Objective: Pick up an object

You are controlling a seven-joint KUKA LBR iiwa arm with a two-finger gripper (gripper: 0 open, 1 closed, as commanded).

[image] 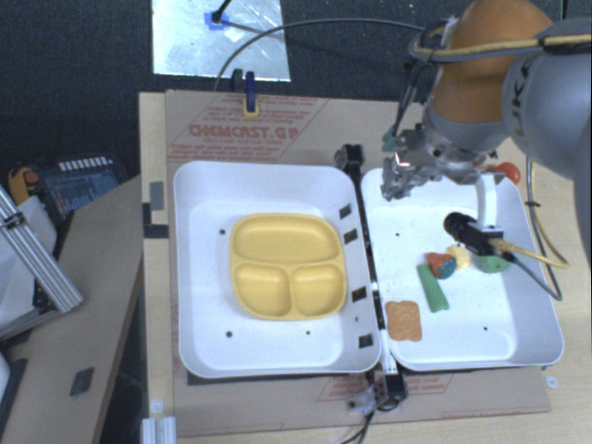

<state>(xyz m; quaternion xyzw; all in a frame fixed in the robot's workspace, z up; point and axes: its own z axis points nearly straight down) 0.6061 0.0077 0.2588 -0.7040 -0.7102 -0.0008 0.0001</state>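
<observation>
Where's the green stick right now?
The green stick lies in the right bin, just right of the orange waffle-like piece and below the small multicoloured toy.

I'm seeing both white bins [199, 248] looking like smooth plastic, slightly glossy. The yellow divided tray [285, 265] is looking like glossy moulded plastic. The green stick [432, 288] is reading as matt plastic, the tan piece [403, 320] as rough, matt. The board under the bins [250, 128] is looking like matt cardboard. The foil sheet [219, 26] beyond the board's far edge is glinting, crinkled metal. The arm shell [481, 58] is looking smooth, semi-gloss.
</observation>
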